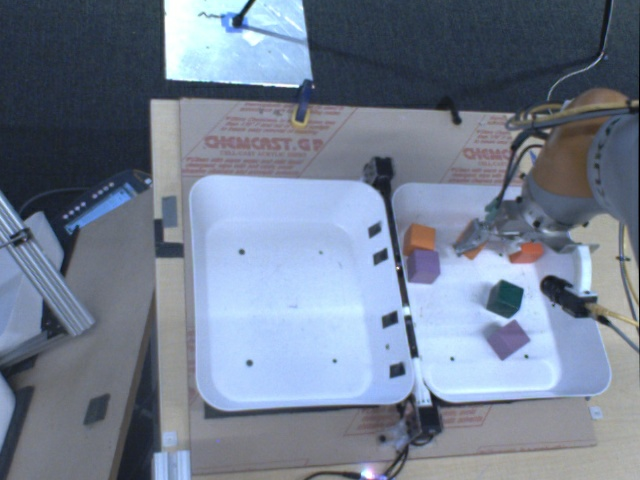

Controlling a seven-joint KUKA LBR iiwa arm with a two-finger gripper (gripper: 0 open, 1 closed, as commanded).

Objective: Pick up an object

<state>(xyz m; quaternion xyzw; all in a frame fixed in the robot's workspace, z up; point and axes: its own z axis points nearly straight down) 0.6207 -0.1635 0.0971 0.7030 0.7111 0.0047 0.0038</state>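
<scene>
While the gripper [473, 240] hangs low near the right bin's [570, 378] far edge, finger state impossible to tell, small orange piece [472, 252] touching fingertips, orange block [420, 238] just left.

One fixed overhead cam, slanted down on both bins [290, 193].

Dark carpet floor [80, 58], shiny metal sheet [238, 26] (glare-lit), tan side table [90, 318].
</scene>
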